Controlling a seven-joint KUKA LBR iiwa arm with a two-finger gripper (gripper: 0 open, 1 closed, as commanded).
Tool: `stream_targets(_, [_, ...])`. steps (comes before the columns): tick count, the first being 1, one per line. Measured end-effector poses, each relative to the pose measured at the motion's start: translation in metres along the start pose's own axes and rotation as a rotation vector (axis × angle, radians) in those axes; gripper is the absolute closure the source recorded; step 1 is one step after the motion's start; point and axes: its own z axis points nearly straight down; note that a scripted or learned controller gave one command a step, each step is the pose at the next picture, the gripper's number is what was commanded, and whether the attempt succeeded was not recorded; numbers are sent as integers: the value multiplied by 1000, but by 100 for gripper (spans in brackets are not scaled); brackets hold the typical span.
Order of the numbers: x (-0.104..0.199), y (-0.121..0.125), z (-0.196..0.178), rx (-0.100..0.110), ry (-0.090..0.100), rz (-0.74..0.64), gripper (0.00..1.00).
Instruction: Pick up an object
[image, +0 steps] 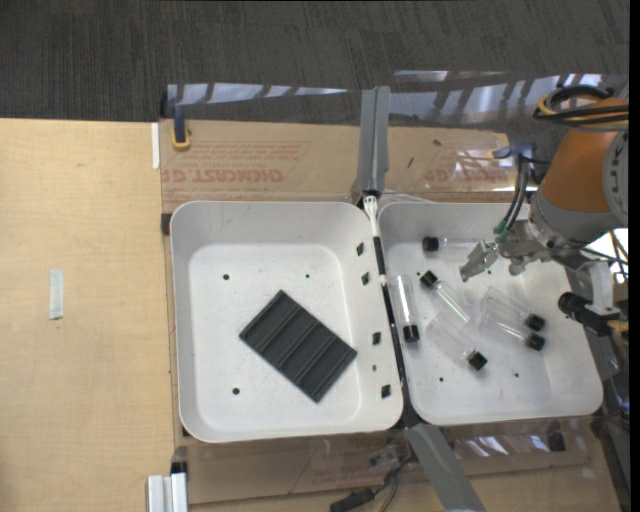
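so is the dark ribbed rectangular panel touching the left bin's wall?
Apart. The camera view shows the dark ribbed rectangular panel lying flat mid-floor, bare white floor around it on every side before the left bin's wall.

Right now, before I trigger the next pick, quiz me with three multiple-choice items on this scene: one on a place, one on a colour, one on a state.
1. Where does the ribbed flat pad lie?
A. left bin
B. right bin
C. on the bench outside the bins

2. What colour are the caps on the clear tubes?
A. red
B. black
C. yellow

3. How do the tubes rest?
A. upright in a rack
B. lying flat, scattered
C. stacked in one pile

Answers:
1 A, it sits on the left bin floor.
2 B, every cap is black.
3 B, they lie loose across the right bin, where the gripper is.
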Motion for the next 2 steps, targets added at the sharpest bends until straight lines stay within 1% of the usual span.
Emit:
stream_targets(1, [58, 40, 31, 13, 6, -95, 0])
stream_targets(2, [57, 41, 21, 8, 2, -96, 100])
